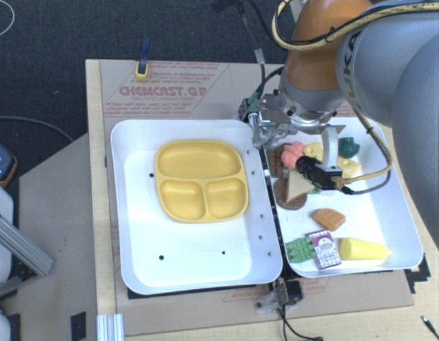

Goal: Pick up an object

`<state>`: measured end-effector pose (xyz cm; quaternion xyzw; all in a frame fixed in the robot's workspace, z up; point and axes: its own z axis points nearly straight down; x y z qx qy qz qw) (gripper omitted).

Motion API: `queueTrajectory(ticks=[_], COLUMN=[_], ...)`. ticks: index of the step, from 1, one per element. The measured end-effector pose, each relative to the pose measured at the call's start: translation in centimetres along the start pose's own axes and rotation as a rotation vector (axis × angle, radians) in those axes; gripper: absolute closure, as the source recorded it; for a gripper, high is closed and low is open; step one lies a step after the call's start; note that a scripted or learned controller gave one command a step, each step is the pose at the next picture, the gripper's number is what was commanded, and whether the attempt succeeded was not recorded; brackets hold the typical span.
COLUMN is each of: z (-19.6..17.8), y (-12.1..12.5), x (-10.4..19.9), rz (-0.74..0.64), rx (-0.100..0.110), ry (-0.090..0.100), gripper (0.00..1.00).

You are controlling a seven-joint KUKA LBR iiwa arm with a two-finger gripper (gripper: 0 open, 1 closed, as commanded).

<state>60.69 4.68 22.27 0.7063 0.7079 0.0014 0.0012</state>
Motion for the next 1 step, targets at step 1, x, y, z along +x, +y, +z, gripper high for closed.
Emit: queueTrajectory(ticks=[1], z=[-0.85], y=[-0.79], x=[1.59], rz=[0.000], rx=[0.001], ry=[0.000], gripper=[1.00])
